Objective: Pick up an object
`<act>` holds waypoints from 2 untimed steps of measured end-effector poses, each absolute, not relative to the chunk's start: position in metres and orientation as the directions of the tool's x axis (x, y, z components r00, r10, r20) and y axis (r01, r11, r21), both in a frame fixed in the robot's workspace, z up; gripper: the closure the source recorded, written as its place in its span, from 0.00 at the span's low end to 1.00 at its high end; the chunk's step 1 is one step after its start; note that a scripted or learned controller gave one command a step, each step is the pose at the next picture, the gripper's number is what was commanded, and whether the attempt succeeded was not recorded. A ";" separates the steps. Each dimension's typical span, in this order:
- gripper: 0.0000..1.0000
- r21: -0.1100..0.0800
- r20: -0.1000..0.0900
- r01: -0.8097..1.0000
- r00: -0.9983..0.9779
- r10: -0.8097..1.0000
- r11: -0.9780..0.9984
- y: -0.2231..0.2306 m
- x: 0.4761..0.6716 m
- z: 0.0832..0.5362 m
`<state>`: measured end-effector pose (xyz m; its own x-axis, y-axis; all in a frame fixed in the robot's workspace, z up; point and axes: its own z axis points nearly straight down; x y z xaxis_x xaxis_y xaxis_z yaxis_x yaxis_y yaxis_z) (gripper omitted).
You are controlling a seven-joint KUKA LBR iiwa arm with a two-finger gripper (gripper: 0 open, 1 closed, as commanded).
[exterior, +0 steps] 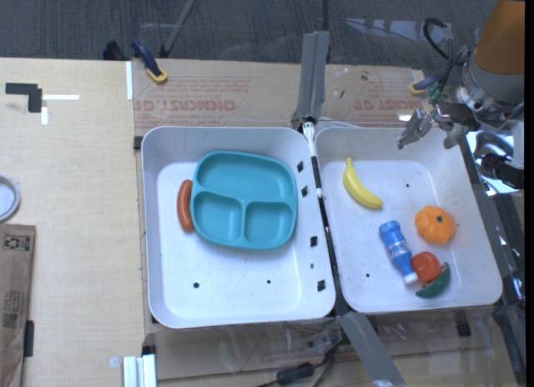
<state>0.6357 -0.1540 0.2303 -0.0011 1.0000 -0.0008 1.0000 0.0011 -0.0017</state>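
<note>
While the gripper (pixel 435 124) hangs with fingers apart, holding nothing, above the right bin's (pixel 467 298) far rim, the banana (pixel 360 185) lies inside that bin.

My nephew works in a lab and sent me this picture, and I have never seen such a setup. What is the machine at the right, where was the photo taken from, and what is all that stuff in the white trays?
The photo comes from one fixed camera above a bench, looking down at a slant. The machine at the right is a robot arm, grey with an orange band, ending in a two-finger gripper that hovers over the far edge of the right bin. Nothing shows between its fingers, so it holds nothing.

Its job is to pick up an object. The right bin holds toy items: a banana, a small orange pumpkin, a blue bottle and a red and green piece. The left bin holds a teal divided plate with an orange sausage beside it.
</note>
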 end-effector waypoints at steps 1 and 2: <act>0.00 -0.004 0.000 1.000 0.003 1.000 -0.003 -0.119 0.524 0.172; 0.00 -0.003 0.001 1.000 0.003 1.000 -0.003 -0.124 0.505 0.091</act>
<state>0.5051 -0.1241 0.0906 0.0031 1.0000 0.0005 1.0000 -0.0031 -0.0032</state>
